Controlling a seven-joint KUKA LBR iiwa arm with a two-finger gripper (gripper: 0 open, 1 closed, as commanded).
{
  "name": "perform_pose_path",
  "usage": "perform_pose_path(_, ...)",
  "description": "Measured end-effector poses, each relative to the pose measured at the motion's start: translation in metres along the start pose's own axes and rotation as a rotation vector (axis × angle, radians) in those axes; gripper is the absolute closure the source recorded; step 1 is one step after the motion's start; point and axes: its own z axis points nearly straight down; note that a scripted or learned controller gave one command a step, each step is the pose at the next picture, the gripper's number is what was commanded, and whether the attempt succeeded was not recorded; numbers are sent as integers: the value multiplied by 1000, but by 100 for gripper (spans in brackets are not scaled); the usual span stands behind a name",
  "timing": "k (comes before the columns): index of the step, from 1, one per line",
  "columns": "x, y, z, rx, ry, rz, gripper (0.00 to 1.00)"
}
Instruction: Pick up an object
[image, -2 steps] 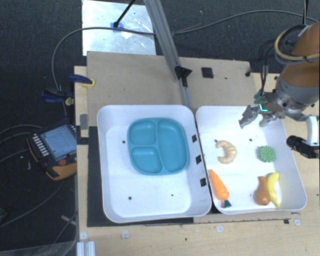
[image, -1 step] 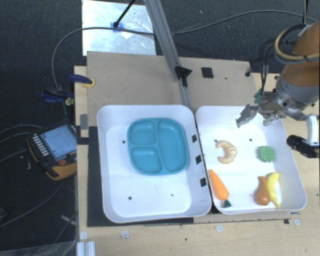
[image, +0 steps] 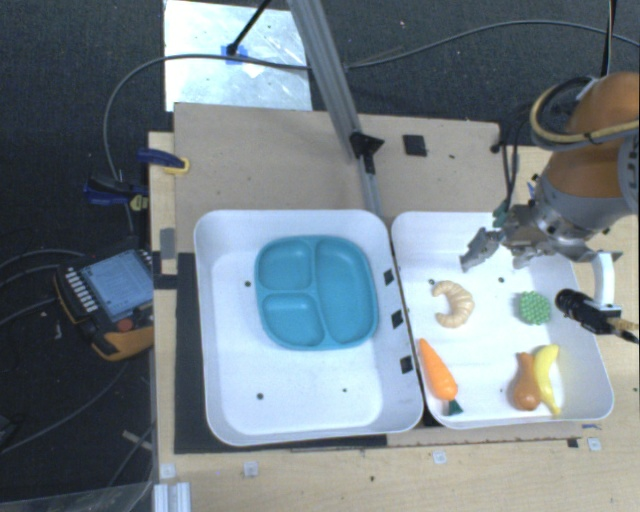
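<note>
Currently nothing is held: the gripper (image: 492, 246) hovers over the upper part of the right bin (image: 420, 235), and whether it is open or closed cannot be told from this slant. Nearest below it lies the croissant (image: 455, 303), mid-bin; it is judged a light, rigid plastic toy, smooth and curved, best pinched across its thick middle. Further candidates are seen: a carrot (image: 437, 371) by the left wall, a green ball (image: 534, 308) to the right, probably soft and knobbly, and a banana (image: 547, 376) touching an orange-brown piece (image: 523, 385). A blue divided plate (image: 316, 292) sits in the left bin (image: 225, 300).
</note>
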Motion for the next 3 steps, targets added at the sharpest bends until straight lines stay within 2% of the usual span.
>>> perform_pose_path(2,12,-2,114,2,0,2,0)
perform_pose_path(3,11,1,97,-10,-1,3,100)
